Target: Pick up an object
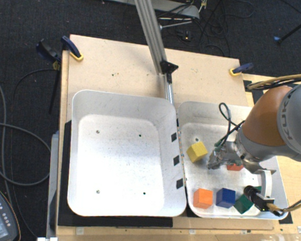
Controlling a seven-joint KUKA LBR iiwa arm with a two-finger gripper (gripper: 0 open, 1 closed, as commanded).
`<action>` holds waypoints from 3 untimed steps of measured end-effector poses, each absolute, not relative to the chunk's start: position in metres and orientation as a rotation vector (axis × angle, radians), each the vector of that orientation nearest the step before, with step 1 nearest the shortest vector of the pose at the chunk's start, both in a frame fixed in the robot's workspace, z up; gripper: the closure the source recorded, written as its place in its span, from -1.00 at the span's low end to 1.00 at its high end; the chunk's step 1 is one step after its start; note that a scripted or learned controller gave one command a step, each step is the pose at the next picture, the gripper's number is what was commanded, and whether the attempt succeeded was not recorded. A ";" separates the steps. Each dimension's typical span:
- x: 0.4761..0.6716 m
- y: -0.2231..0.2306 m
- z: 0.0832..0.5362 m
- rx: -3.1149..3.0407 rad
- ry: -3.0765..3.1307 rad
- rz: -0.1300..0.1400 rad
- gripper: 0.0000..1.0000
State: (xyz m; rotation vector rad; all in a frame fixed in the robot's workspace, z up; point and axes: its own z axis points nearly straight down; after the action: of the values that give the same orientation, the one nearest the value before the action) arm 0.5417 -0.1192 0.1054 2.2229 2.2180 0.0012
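I've got the gripper (215, 162) low in the right bin (193, 119), mid-right of frame, just beside the yellow block (197, 151); whether it's wide or narrow I can't tell. 3 more blocks, orange (203, 198), blue (226, 198) and green (243, 204), sit at lower right. Risk: it nudges yellow aside and closes on nothing.

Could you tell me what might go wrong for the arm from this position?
The gripper sits low beside the yellow block, so it may nudge it away rather than grasp it. The orange block, blue block and green block crowd the right bin's near wall, leaving little finger room.
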 end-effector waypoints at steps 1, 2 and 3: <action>0.541 -0.114 0.167 2.214 2.221 0.006 1.00; 0.543 -0.114 0.212 2.214 2.221 0.005 1.00; 0.554 -0.060 0.206 2.213 2.231 0.003 1.00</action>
State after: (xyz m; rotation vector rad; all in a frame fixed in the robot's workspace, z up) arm 0.5544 -0.0597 0.2061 2.2129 2.2308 0.0029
